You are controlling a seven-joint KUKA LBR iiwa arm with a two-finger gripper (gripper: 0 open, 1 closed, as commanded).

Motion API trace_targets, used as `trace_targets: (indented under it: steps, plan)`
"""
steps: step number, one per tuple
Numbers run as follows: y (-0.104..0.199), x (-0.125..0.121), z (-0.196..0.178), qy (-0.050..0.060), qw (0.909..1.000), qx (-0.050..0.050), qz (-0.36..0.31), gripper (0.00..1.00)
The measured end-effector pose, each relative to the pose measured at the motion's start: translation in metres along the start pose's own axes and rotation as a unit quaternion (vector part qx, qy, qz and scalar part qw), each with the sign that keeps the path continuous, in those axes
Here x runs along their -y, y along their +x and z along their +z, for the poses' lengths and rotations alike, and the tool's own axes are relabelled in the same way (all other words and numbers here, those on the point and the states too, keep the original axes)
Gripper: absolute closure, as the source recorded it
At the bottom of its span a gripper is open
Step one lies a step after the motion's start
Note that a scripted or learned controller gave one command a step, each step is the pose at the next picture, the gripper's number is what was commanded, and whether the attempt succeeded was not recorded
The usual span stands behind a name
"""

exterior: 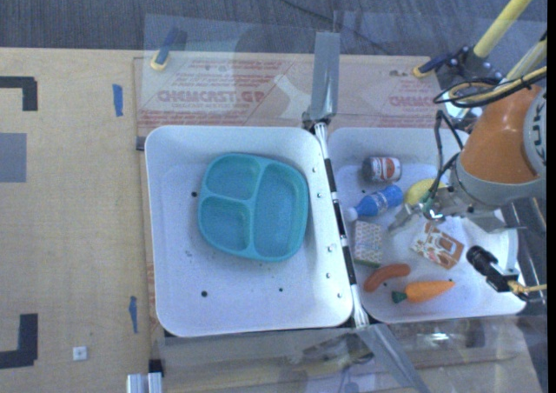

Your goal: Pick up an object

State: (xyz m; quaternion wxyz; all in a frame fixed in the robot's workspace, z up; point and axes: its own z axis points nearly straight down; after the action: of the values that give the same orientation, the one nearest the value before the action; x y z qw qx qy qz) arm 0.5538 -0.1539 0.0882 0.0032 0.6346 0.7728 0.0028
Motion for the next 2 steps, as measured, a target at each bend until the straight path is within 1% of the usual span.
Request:
trace_targets:
  steps: [1, 2]
  plan:
    - [-0.0431, 0.0824, -0.0007, 0.001, 0.9986, -0.002, 0.054, 0.0]
    - [-0.0464, 0.0824, -0.0106, -0.001, 0.9984, 0.001, 0.056, 1.0]
